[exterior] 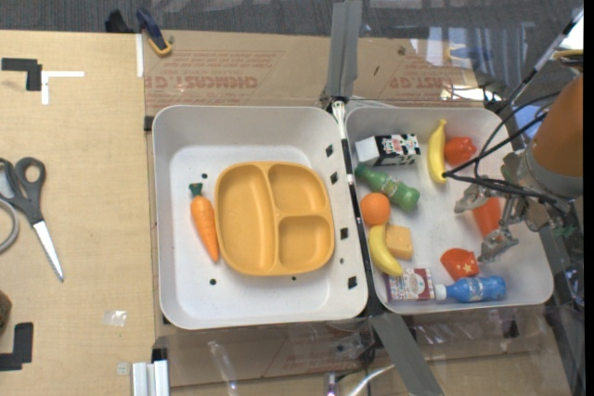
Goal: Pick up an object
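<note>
Arm (566, 139): a bulky rounded segment at the right edge of the scene, its visible face orange, with a grey collar beneath it. Cables (483, 158): several thin black lines fan out leftward from the arm; another dark line runs past its far side. Gripper (489, 223): a small assembly of pale grey metal, angular and skeletal in form, with slender fingers (501, 241) and bright highlights on its edges. No markings are legible.
</note>
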You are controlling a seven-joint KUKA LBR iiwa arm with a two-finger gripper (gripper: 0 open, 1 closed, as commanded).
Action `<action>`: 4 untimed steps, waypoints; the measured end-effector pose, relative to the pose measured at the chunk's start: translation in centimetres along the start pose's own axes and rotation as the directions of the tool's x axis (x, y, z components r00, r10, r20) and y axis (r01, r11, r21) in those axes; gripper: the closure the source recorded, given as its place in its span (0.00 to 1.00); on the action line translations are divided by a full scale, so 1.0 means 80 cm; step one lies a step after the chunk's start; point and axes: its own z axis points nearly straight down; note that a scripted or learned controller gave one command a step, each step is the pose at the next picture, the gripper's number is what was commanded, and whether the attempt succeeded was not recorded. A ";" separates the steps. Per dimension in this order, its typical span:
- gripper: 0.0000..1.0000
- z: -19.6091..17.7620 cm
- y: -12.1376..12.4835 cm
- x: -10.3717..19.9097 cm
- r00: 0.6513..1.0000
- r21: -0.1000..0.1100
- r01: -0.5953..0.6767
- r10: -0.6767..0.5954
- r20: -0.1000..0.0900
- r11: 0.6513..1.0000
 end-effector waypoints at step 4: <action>0.00 -0.001 -0.015 -0.086 0.996 0.000 -0.090 0.090 0.002 0.996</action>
